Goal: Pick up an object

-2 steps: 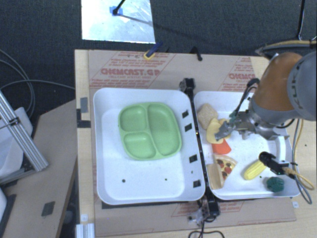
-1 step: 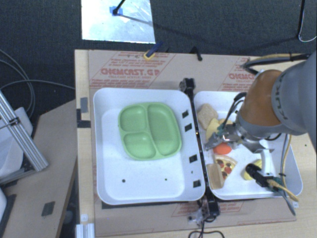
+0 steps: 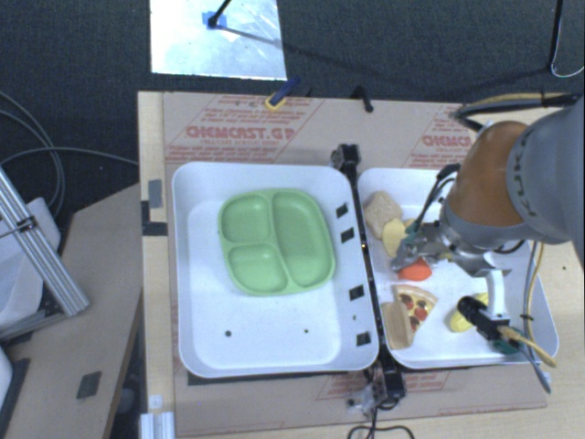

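Note:
My gripper point(image 3: 409, 252) hangs low over the left part of the right bin point(image 3: 539, 332). Directly under and touching its tip lies a small orange-red piece point(image 3: 417, 271). Just to the upper left of the gripper a yellow piece point(image 3: 392, 235) lies against a beige bread-like piece point(image 3: 381, 210). Nearer the front lie a pizza slice point(image 3: 415, 304) and a flat tan piece point(image 3: 395, 326). A small yellow piece point(image 3: 459, 319) sits to the right of the pizza slice. The arm hides the bin's back right part.
The left bin point(image 3: 196, 337) holds a green divided plate point(image 3: 274, 241) in its middle. A black divider with clips point(image 3: 358, 245) runs between the two bins. Cardboard lines the bench around the bins.

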Robot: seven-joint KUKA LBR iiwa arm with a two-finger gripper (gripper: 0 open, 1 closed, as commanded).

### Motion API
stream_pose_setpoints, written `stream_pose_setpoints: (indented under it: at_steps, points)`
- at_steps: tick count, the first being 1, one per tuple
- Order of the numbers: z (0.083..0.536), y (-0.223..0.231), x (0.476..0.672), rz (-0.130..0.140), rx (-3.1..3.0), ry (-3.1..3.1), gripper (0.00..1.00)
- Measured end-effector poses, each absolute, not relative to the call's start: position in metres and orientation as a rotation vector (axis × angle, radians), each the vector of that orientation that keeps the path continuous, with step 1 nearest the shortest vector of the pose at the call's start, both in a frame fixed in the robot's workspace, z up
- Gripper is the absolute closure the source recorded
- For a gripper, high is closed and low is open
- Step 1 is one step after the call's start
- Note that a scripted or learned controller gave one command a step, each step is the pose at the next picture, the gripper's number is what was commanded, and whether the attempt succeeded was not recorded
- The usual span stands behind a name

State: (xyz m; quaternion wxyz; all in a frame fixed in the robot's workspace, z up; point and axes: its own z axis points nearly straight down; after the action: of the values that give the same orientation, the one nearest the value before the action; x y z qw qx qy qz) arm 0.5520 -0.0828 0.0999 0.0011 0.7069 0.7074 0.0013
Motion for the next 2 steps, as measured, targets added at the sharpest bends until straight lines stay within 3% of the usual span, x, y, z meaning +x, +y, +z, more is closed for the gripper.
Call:
stream_pose_setpoints:
  at_steps: [1, 2]
  points:
    - [0.193, 0.022, 0.604, 0.013, 2.195, 2.218, 1.00]
    - [0.185, -0.010, 0.563, -0.001, 2.223, 2.216, 1.00]
